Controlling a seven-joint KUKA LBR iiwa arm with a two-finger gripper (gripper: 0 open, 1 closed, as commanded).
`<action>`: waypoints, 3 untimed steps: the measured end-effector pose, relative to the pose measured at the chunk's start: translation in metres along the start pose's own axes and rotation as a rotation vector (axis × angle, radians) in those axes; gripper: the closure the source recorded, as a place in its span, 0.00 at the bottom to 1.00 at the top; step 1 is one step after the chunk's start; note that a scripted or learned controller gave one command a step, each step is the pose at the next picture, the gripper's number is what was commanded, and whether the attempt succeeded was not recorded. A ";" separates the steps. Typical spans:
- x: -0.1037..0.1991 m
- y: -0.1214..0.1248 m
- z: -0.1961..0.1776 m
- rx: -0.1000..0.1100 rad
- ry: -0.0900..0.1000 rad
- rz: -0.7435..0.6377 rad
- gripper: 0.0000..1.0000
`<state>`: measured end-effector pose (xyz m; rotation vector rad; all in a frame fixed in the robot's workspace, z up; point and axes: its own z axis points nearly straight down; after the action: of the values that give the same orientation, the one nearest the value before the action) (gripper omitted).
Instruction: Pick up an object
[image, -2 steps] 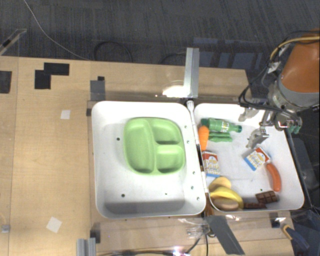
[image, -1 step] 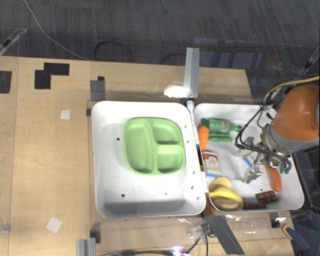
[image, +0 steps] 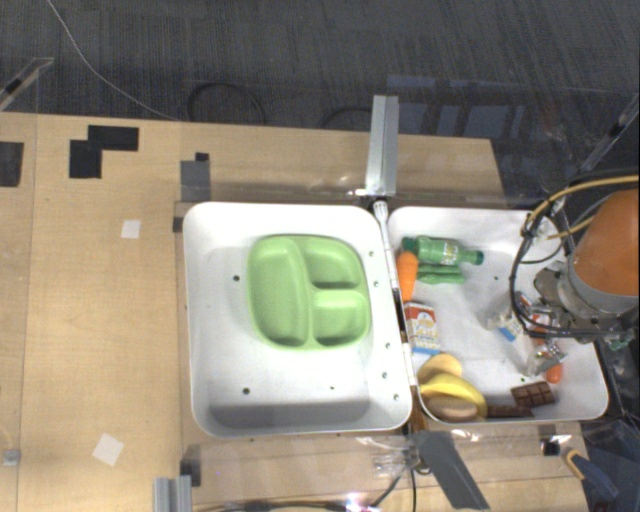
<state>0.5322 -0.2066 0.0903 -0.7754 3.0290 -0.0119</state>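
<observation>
The right bin (image: 470, 300) holds a green bottle (image: 445, 251) lying at its back. Beside the bottle are an orange carrot (image: 407, 272) and a small red and white carton (image: 423, 326). A yellow banana (image: 443, 371) and a tan bun (image: 456, 403) lie at the front, with a brown chocolate bar (image: 531, 397) to their right. My gripper (image: 537, 338) hangs low over the right side of this bin, above and behind the chocolate bar. Small pale and red bits sit close around it, and I cannot make out what they are.
A green divided plate (image: 307, 290) lies in the left bin (image: 230, 400). A metal post (image: 383, 150) stands behind the wall between the bins. The arm's orange band (image: 610, 245) and black cables (image: 530, 250) overhang the right bin's far right corner.
</observation>
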 end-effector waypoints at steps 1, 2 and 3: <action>0.018 0.010 -0.001 0.003 -0.004 -0.435 0.00; 0.030 0.022 -0.002 0.002 -0.008 -0.719 0.00; 0.029 0.025 -0.001 -0.002 -0.011 -0.995 0.00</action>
<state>0.4949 -0.1983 0.0912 -2.1236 2.2885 -0.0148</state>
